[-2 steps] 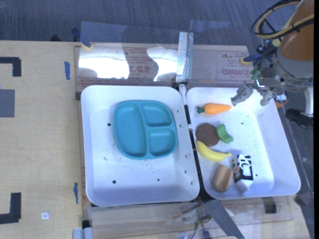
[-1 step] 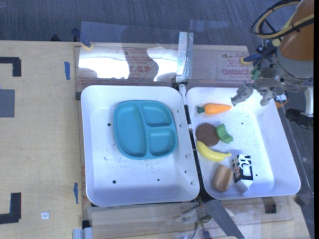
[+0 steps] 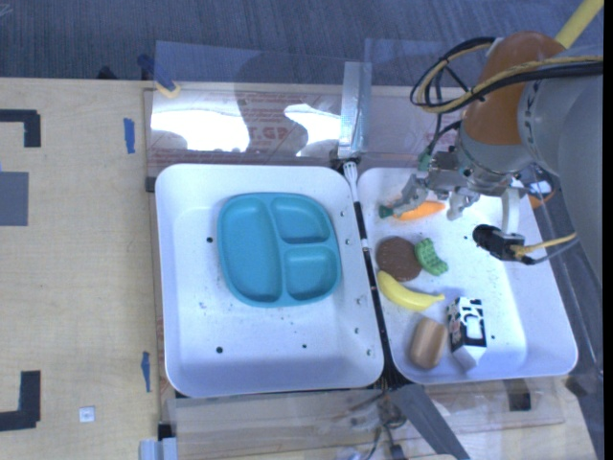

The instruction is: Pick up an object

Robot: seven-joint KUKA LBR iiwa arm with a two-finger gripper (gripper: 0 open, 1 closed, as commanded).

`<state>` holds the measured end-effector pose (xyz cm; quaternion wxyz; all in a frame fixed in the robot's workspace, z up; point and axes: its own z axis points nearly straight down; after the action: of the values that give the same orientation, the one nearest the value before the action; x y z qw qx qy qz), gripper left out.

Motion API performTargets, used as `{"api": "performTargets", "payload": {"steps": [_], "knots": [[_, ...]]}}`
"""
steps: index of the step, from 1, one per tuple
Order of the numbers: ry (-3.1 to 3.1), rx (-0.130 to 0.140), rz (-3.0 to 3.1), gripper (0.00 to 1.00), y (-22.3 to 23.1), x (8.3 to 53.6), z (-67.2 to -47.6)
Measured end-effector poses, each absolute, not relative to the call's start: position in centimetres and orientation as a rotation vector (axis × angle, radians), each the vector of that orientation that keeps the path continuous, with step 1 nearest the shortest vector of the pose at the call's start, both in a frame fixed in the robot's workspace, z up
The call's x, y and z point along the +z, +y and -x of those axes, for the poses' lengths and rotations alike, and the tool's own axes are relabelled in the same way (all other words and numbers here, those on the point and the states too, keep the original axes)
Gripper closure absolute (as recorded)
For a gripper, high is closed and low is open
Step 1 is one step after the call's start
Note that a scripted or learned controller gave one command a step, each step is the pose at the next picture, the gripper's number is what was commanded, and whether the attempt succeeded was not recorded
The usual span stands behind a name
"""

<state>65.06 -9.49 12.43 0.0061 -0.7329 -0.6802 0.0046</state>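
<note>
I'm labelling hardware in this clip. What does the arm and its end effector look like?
The arm is grey and rounded, with an orange band above the wrist. Black and yellow cables loop beside the band. A yellow rod slants off its upper side. The end effector is a small grey metal assembly.

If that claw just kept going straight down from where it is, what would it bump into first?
Most likely the orange carrot, lying right under the gripper in the right bin. Height is hard to judge from this slanted view.

Arm cut off by the right edge
</note>
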Motion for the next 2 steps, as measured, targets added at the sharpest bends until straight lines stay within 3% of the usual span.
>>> {"api": "performTargets", "payload": {"steps": [1, 2], "knots": [[-2.188, -0.012, 2.258, 0.0, -9.46, 9.41, -67.04], [-2.186, -0.005, 2.257, 1.0, -9.48, 10.21, -66.93]]}}
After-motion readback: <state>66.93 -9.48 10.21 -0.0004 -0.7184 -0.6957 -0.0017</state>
